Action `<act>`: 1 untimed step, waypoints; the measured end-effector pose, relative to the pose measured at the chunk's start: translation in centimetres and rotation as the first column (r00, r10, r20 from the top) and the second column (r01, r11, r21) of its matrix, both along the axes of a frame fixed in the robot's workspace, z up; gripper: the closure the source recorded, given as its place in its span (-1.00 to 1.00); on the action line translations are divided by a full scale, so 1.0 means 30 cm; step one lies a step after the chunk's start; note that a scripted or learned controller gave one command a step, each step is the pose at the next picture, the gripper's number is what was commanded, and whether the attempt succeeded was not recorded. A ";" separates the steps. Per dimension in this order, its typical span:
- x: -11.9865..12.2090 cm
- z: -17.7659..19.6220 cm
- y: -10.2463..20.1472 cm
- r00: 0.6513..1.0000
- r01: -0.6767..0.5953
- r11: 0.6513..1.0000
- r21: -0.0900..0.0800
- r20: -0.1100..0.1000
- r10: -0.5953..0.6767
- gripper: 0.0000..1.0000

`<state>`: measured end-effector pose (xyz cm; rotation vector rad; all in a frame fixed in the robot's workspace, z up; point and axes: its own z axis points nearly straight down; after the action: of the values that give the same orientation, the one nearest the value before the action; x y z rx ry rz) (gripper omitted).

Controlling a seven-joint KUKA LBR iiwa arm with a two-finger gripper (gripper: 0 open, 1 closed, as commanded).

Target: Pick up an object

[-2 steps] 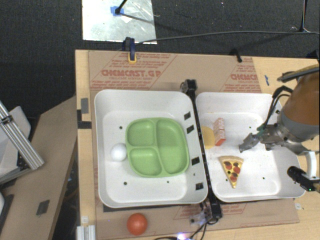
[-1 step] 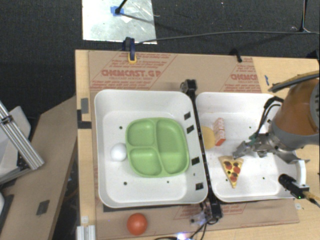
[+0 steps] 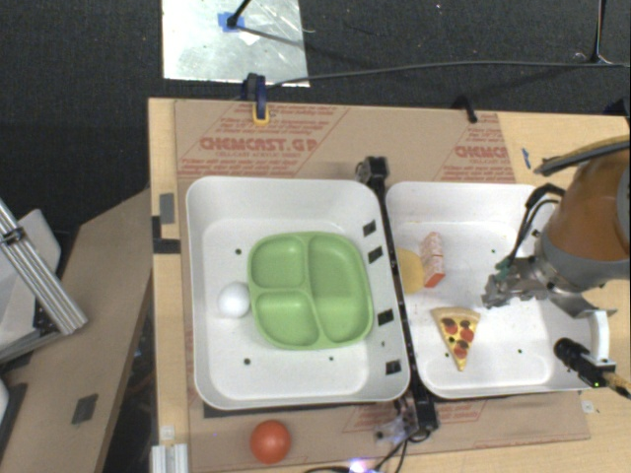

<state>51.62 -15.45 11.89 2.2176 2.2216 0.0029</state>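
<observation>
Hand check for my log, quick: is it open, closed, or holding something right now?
Hand: cannot be told; it hangs over the right bin, and nothing shows between its tips.

Bench (image 3: 168,294) topped with printed cardboard sheet (image 3: 296,136); two white bins on it side by side, left bin (image 3: 212,215) and right bin (image 3: 473,200), touching at centre; orange-red ball (image 3: 270,440) near front edge, beside left bin's front.
</observation>
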 end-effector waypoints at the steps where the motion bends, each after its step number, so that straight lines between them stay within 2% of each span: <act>1: 0.040 0.175 0.005 1.000 -0.003 1.000 -0.002 0.004 0.003 1.00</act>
<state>52.82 -15.28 17.15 2.2115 2.2222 0.0057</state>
